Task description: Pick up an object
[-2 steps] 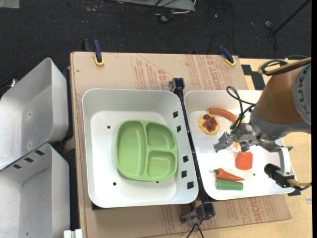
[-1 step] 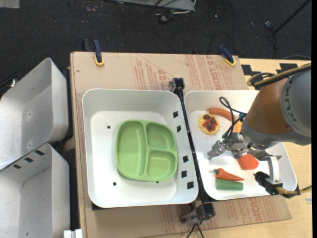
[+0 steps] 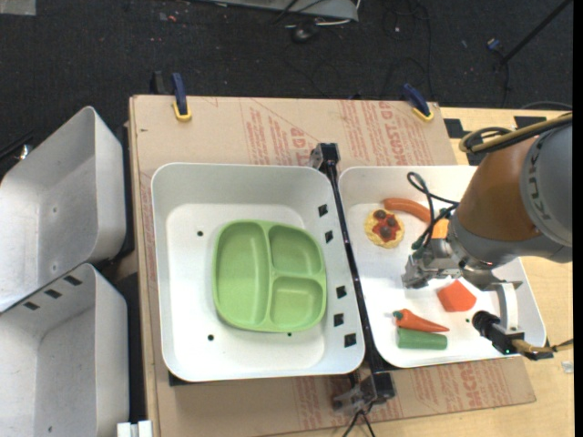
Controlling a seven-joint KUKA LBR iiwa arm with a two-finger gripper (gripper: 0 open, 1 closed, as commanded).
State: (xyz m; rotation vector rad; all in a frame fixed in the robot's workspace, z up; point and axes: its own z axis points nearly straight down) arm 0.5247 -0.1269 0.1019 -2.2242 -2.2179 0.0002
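Observation:
In the right bin (image 3: 364,244) lie several toy foods: a hot dog (image 3: 407,208) at the back, a small pizza (image 3: 383,227) beside it, an orange wedge (image 3: 455,296), a carrot (image 3: 420,320) and a green cucumber piece (image 3: 422,339) at the front. My gripper (image 3: 424,271) hangs low over the bin's middle, just left of the orange wedge and below the pizza. The arm's orange band and wrist (image 3: 510,203) cover the bin's right part.
The left bin (image 3: 182,244) holds a green divided plate (image 3: 270,276). A black divider bar (image 3: 346,262) runs between the bins. Two spare white bins (image 3: 55,244) stand off the bench to the left. A cable (image 3: 428,194) loops over the hot dog.

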